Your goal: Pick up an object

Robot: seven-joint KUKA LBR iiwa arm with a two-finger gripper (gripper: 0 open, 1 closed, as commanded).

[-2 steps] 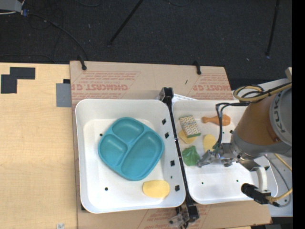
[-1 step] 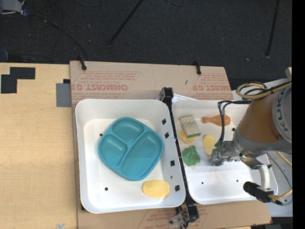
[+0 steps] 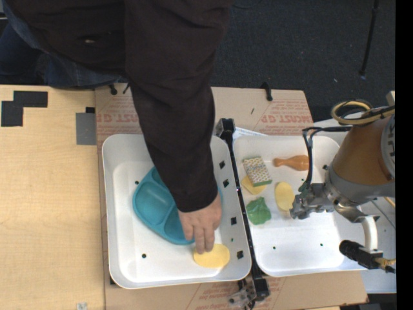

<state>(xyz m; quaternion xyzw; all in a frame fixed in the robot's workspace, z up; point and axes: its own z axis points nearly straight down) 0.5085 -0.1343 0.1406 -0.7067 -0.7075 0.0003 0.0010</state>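
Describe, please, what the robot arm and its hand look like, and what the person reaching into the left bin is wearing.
The robot arm is grey with a broad orange-brown band above the wrist. Black and yellow cables loop over its top. Its hand is dark metal, compact and blocky. The person's sleeve is long, loose and very dark brown, ending at the wrist.

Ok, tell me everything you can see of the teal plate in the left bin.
The teal plate is a shallow divided dish of what looks like plastic, with raised ridges splitting it into compartments. It lies tilted in the left bin, toward the middle. A person's hand, reaching down from the top of the view in a dark sleeve, covers its right edge and seems to grip it. A yellow round piece lies just below the hand.
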